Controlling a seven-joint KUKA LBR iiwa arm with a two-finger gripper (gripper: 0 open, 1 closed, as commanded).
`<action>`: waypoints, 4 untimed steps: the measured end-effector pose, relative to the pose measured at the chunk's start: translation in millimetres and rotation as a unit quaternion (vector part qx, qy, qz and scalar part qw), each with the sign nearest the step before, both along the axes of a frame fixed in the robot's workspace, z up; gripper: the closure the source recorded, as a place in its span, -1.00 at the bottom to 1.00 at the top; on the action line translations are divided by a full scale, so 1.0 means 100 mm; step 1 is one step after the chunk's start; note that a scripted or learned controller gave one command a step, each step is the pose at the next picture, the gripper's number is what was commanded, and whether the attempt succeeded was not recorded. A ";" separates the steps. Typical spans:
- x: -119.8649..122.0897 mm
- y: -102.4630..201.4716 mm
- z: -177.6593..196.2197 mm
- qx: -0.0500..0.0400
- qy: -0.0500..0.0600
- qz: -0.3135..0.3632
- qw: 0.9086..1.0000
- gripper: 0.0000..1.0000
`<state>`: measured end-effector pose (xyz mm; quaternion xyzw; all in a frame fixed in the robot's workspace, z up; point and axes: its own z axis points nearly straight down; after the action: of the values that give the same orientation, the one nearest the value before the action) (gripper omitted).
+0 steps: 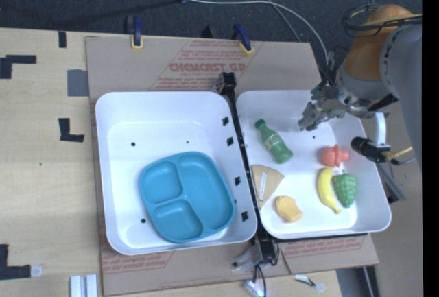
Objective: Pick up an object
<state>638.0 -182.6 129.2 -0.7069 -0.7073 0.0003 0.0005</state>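
My hand [310,120] hangs over the back of the right bin [288,102]. Below it lie a green bottle [273,140], a pink piece [334,155], a banana [326,191] touching a green vegetable [345,189], a wedge [265,182] and an orange lump [288,208]. A blue tray [186,195] sits in the left bin [116,110].

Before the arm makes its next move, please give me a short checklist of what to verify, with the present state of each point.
1. Gripper is over the right bin: ok.
2. Gripper holds nothing yet: cannot tell, its fingers are too small to read.
3. Green bottle, the nearest object, lies apart from the others: ok.
4. Banana is free for a grasp: not ok, it touches the green vegetable.
5. Blue plate lies in the left bin, out of the way: ok.
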 end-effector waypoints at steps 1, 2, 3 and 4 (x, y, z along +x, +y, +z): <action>0.05 -0.05 0.57 0.000 0.000 0.000 1.000 1.00; 0.12 -0.13 1.09 0.000 0.000 0.000 1.000 1.00; 0.05 0.37 1.12 0.001 0.001 0.002 1.000 1.00; 0.11 0.86 1.01 0.001 0.002 0.002 1.000 1.00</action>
<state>649.1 -97.0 230.6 -0.7058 -0.7084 0.0014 0.0023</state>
